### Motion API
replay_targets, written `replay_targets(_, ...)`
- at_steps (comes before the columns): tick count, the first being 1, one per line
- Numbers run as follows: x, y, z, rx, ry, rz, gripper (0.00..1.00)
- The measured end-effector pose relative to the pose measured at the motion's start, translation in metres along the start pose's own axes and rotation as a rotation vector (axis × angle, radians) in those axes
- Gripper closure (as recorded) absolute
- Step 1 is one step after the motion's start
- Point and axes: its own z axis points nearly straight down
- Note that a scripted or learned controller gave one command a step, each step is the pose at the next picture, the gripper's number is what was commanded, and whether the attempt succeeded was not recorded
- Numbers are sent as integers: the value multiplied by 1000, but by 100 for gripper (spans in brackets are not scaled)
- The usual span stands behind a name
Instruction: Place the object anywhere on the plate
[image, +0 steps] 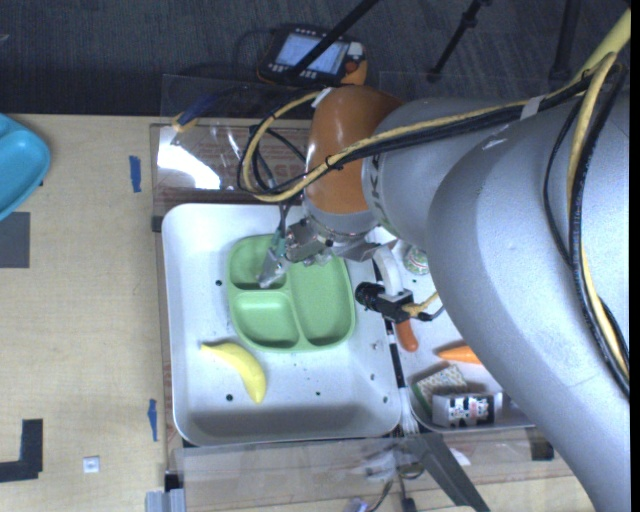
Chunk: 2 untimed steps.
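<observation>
On the pale wooden bench (80, 330), a shallow white bin (190, 300) holds a green compartmented plastic plate (310, 300); whether the end effector (275, 268) is apart or together, I cannot tell.

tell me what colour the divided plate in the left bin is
Light green. The divided plate shows clearly in the camera view, with a yellow banana beside it.

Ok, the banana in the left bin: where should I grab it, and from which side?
Grip the banana across its thick middle, coming straight down from above. It lies flat on the bin floor, curved, just below the green plate, with open floor on both long sides for the fingers.
</observation>
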Motion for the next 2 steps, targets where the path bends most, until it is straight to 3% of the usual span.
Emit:
replay_targets(1,1,-40,-204,3,-1,195,0)
replay_targets(2,3,-39,-214,0,-3,191,100)
